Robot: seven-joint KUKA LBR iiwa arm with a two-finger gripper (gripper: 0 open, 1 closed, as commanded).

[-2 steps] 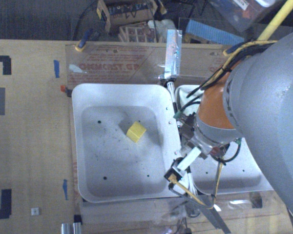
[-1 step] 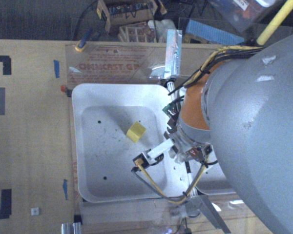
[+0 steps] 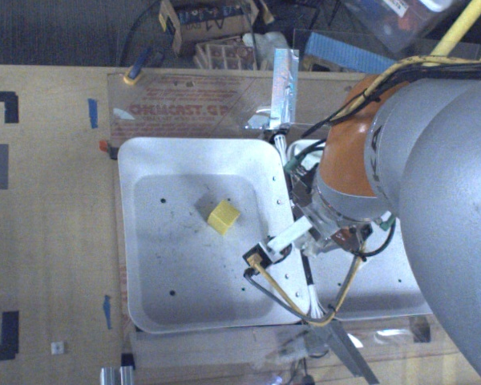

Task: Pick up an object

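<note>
A small yellow block (image 3: 223, 216) lies a little above the middle of the left white bin (image 3: 136, 215). It is the one loose object I see there. My gripper (image 3: 309, 285) hangs below the orange-banded wrist (image 3: 349, 171), over the shared rim between the two bins and to the lower right of the block. It is apart from the block, and nothing shows in its grasp. The bulky grey arm hides most of the right bin (image 3: 385, 291).
The left bin's floor has a few dark specks. A clear plastic sheet (image 3: 192, 107) and a metal bracket (image 3: 284, 87) lie behind the bins. Boxes and clutter stand beyond the bench's far edge. Bare wooden bench (image 3: 48, 215) stretches to the left.
</note>
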